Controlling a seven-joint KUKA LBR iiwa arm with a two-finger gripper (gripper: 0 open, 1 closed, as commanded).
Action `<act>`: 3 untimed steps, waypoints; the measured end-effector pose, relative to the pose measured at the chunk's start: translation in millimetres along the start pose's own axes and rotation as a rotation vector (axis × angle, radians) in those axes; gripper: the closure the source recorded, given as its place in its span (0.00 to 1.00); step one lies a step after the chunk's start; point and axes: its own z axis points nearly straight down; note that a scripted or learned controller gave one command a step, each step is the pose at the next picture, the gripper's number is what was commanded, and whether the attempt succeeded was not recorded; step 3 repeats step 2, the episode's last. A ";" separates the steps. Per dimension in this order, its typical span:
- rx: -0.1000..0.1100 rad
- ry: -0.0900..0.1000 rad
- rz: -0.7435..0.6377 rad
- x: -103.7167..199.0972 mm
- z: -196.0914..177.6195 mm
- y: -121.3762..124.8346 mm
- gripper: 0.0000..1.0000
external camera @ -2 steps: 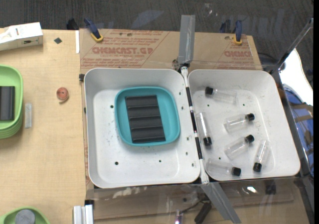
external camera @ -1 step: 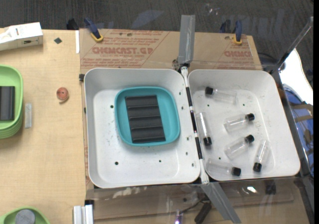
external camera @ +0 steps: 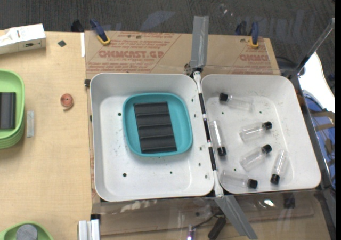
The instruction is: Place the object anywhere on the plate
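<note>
1. Clear black-capped vials (external camera: 278,165) lie loose in right bin (external camera: 303,180), most toward its front edge; none on plate yet.
2. Pick a vial lying apart, grip across mid-tube, lift over bin walls.
3. Teal plate (external camera: 184,127) sits mid left bin (external camera: 106,180); release low over its black ribbed insert (external camera: 154,126).
4. Arm pose, jaws' state: can't tell.

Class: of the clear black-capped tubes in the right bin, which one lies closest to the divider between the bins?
The long tube lying along the right bin's left edge, parallel to the divider; the others lie further right.
</note>
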 end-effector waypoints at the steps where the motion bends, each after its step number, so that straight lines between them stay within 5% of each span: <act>1: 0.001 -0.002 -0.022 0.9 0.6 -1.4 0.00; 3: 0.001 -0.001 0.000 -0.2 0.5 -0.4 0.00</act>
